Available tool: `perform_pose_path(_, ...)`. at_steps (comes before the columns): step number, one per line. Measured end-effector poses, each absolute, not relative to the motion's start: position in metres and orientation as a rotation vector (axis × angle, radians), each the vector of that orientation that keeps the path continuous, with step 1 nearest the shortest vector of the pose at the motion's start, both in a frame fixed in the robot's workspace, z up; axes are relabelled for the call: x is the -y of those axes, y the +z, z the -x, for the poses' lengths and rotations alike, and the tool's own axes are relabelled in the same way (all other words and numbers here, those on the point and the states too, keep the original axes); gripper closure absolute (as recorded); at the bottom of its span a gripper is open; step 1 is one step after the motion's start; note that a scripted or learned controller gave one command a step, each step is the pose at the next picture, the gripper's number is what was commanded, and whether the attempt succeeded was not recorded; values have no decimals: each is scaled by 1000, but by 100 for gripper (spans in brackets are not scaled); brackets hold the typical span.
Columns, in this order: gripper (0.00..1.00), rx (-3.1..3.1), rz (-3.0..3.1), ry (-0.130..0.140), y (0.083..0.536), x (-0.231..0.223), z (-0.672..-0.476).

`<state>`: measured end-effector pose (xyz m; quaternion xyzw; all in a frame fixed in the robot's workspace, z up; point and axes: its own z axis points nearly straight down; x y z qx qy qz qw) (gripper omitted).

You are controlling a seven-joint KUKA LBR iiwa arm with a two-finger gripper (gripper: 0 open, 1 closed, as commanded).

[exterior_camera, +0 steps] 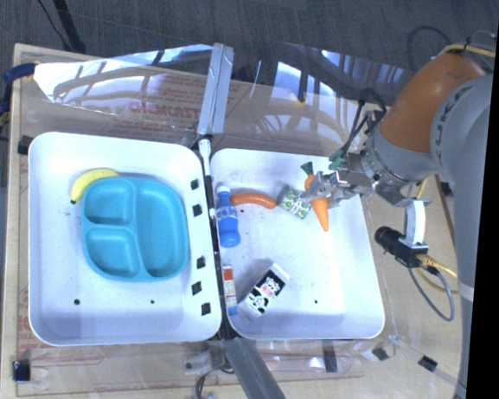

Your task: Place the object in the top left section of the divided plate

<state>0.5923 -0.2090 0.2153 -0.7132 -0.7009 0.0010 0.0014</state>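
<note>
End effector (327,185) sat low over the upper right part of the right bin (346,281); whether it was clenched or released could not be told. A carrot (320,211) lay just below it, touching or nearly so. Just to its left, a small green-patterned packet (295,204), then an orange sausage-shaped piece (253,200). Further left, a blue bottle (226,221) along the bin's left wall. Below and left, a black-and-white carton (264,291). Well to the left, in the left bin (42,289), the blue divided plate (136,228), with a banana (90,180) touching its upper left rim. Both bins rested on the counter (411,339).
</note>
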Motion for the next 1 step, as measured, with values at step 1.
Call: perform_pose_path(1, 100, 2193, 2247, 2, 252, 140, -527)
